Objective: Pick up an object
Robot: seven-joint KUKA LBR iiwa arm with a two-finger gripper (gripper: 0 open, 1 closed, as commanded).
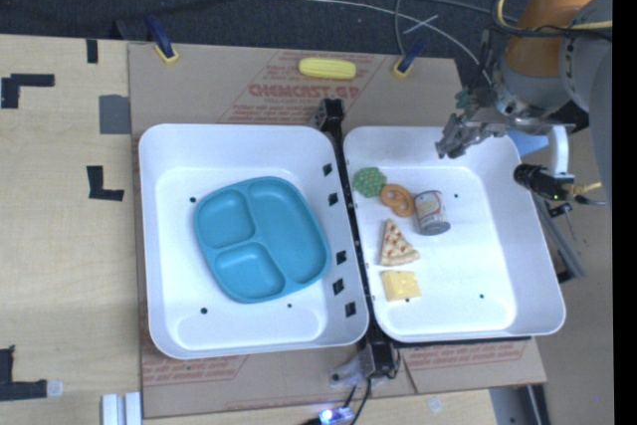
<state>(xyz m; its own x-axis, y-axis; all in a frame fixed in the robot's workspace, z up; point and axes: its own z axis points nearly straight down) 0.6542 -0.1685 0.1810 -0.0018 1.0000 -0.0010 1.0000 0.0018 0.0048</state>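
Observation:
The right bin (pixel 498 299) holds several small toy foods: a green broccoli piece (pixel 369 181), a brown pretzel (pixel 397 200), a grey tin can (pixel 430 212) lying on its side, a pizza slice (pixel 396 245) and a yellow cheese block (pixel 401 286). My gripper (pixel 454 142) hangs over the bin's upper right part, above and to the right of the can, with nothing seen between its fingers. The orange band of the arm (pixel 560 10) rises behind it.
The left bin (pixel 164 214) holds a blue divided plate (pixel 260 237). A yellow banana-like object (pixel 326 68) lies on the cardboard behind the bins. Blue clamps (pixel 160 42) hold the cardboard's far edge. Cables loop near the arm.

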